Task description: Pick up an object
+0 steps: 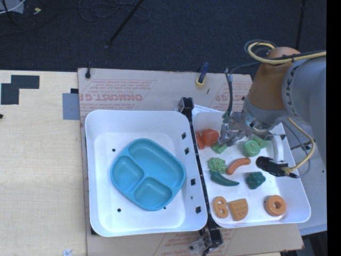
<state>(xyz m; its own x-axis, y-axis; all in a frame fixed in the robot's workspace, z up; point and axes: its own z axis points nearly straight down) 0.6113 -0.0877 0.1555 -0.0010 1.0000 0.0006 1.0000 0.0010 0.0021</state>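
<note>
Orange plastic doughnut ring (pixel 275 205) lies well clear of the claw (pixel 230 137), red rounded plastic toy (pixel 208 137) just beside; spread or pinching, cannot tell.

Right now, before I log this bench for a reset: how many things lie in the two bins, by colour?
Green: 4 (round piece, broccoli, chili, pepper)
Orange: 4 (sausage, pretzel, cracker, doughnut)
Red: 1 (tomato)
Blue: 1 (divided plate)
Total: 10
</note>
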